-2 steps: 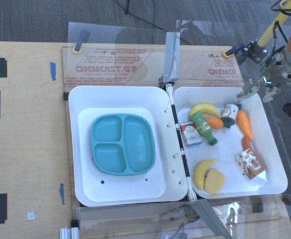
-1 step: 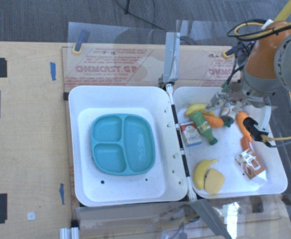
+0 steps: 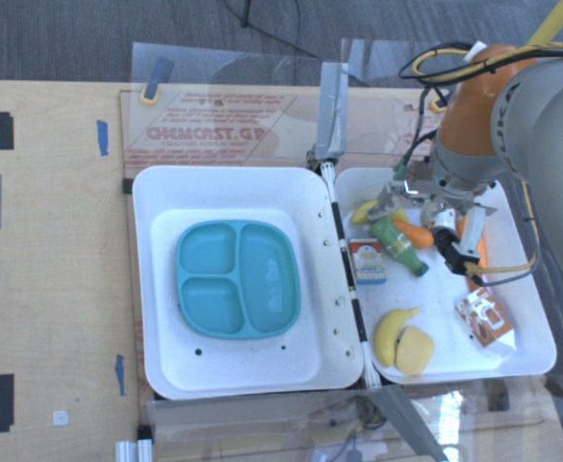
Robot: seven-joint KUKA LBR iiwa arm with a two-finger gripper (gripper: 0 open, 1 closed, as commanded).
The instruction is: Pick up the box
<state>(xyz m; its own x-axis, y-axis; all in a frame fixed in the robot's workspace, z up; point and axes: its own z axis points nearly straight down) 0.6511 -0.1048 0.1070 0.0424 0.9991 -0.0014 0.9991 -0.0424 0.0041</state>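
Fingers are the one thing you cannot read from this slant: the wrist body covers them, so whether they stand open or closed is unclear, and nothing can be seen held between them. The gripper [image 3: 418, 212] sits low over the far part of the right bin [image 3: 536, 349], right above a green bottle [image 3: 403, 243] and an orange carrot-like piece [image 3: 419, 231], with a small yellow item [image 3: 365, 211] just beside them toward the dividing wall. The box [image 3: 368, 262], a small red-and-white carton, lies on the floor of that same bin, against the wall it shares with the left bin [image 3: 156, 195], near the green bottle's end but apart from the gripper. By my judgement the task is not done, and the pick itself has not begun: the box rests flat, untouched, and the tool is centred on the wrong things. What you have left is nearly everything: shift toward the dividing wall, come down over the box, close on it and lift it clear. Expect the wall and the bottle to crowd that approach. A banana [image 3: 391, 331] with a yellow round piece [image 3: 415, 352] and a red-and-white packet [image 3: 484, 318] lie nearer the camera, well clear of the box; the teal divided plate [image 3: 238, 279] lies in the left bin.
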